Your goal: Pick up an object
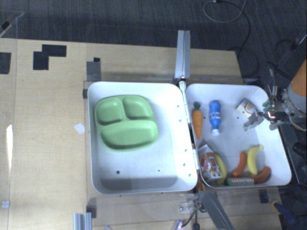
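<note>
Apparently nothing is lifted yet: every object in view rests on the floor of a bin, so the pick itself remains to be done. The gripper [256, 120] hangs at the right edge of the right bin [229, 143], its two fingers spread apart and bare, with nothing between them. Closest to it lies a small white packet [244, 107], just to the left and slightly farther back, near the fingertips but seemingly not touching them. A blue bottle [215, 116] lies further left, beside a toy carrot [197, 120] that hugs the bin's left wall. Along the near side, well apart from the gripper, sit a banana [253, 158], an orange sausage-shaped toy [240, 163], a reddish one [262, 174] and a printed snack bag [210, 165] with a second yellow piece against it. In the left bin [139, 176], a green divided tray [127, 121] lies alone toward the far side, well out of the arm's current reach. By the look of things, the packet is the likeliest target; the gripper would need to shift left, descend and close before any lift can begin.
</note>
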Controlling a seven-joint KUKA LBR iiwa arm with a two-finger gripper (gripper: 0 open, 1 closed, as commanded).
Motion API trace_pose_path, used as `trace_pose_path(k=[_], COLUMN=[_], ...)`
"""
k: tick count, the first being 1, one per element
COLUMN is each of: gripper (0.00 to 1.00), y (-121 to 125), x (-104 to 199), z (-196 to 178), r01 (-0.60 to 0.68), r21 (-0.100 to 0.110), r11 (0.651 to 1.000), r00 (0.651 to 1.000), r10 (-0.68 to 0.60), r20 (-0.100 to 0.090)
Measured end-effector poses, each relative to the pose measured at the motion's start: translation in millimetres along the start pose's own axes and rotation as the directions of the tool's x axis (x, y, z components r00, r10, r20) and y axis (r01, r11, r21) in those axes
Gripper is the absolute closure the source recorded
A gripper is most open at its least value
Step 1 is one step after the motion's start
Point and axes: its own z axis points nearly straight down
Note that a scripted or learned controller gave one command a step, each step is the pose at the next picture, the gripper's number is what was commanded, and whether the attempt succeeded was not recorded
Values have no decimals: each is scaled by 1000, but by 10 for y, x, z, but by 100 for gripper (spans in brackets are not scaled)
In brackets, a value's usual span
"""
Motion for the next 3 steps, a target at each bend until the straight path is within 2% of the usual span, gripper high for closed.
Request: trace_pose_path(k=[1,2,3], gripper=[0,100,100], y=[-421,-403,-107], x=[211,212,779], z=[1044,935,-458], r01=[-70,-69,50], r21=[-2,-6,-4], r11=[998,998,999], r00=[998,998,999], r10=[70,69,-50], r20=[0,1,1])
